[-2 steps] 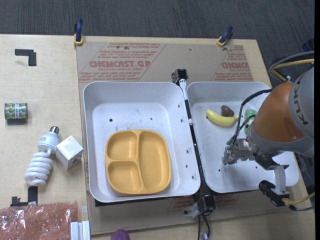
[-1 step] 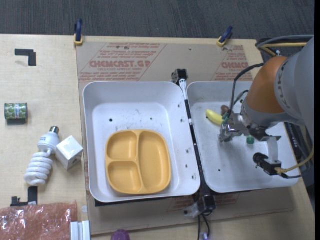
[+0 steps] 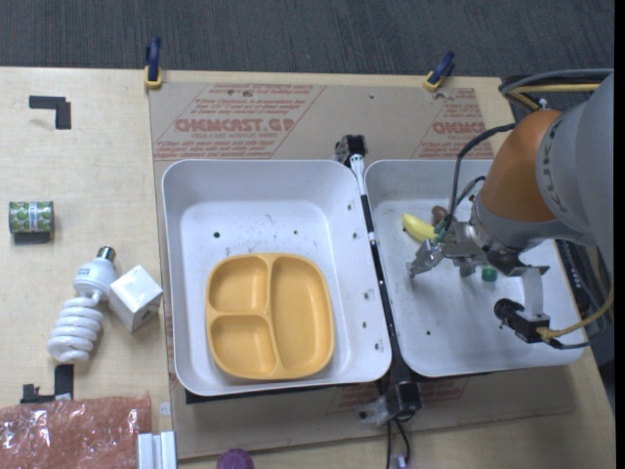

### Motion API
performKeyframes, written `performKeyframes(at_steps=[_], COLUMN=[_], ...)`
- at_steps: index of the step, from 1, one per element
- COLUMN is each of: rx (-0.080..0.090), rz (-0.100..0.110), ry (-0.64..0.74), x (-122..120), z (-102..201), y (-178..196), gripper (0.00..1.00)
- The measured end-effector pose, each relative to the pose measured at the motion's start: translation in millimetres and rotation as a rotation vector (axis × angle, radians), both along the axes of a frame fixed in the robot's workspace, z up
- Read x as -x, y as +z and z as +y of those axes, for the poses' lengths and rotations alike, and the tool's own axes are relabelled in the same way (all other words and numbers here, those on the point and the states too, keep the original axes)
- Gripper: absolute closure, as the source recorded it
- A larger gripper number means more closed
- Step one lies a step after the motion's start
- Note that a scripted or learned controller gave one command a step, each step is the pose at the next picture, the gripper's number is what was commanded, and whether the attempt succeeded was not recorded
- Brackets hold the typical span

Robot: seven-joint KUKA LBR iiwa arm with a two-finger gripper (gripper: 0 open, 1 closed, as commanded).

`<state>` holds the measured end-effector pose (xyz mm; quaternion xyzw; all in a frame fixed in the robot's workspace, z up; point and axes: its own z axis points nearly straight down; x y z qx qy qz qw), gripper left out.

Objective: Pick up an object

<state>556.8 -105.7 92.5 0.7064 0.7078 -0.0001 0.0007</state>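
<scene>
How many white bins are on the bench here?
2: the left bin holds a yellow divided plate; the right bin lies under the arm.

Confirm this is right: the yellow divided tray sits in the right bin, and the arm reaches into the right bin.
Not quite. The camera view shows the yellow divided tray in the left bin, not the right one. The arm does reach into the right bin.

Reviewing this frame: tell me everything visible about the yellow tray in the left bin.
The tray is a yellow-orange, smooth, plastic-looking plate with rounded corners and a raised rim. Ridges split it into three compartments: two smaller ones on the left, one long one on the right. It lies flat and upright on the floor of the left bin, toward the near side, slightly rotated. Nothing sits in it. The gripper is over the other bin, away from it.
</scene>
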Motion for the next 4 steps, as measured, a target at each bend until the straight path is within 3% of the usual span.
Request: performKeyframes(at_steps=[1,2,3,4], rx=[0.001,0.001,-0.001,0.0], rz=[-0.001,-0.001,0.001,0.0], ry=[0.002,0.002,-0.004,-0.003], x=[-0.6,-0.6,40.2,39.2], z=[-0.4,-0.4,-3.3,-4.0], y=[9.9,9.9,-0.4,9.5], gripper=[1.0,0.0,0.0,1.0])
